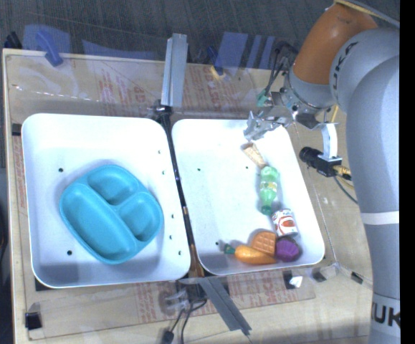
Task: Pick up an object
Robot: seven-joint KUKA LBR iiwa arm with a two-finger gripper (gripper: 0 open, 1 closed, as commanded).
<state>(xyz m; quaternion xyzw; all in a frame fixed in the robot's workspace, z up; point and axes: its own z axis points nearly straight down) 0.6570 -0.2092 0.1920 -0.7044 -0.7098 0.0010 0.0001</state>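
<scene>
My gripper [259, 128] hangs over the back right part of the right bin [207, 192], reaching in from the right. Just below it, a small tan piece [252, 153] lies on the bin floor; I cannot tell whether it touches the gripper. Down the bin's right side lie a green toy [268, 186] and a small red and white can [284, 223]. In the front right corner sit a purple toy [287, 249], an orange waffle-like piece [264, 241] and an orange carrot [250, 255].
A blue divided plate [112, 211] lies in the left bin [42, 142]. A grey bar [173, 70] rises behind the seam between the bins. A black cable connector [320, 160] sticks out by the right bin's right rim.
</scene>
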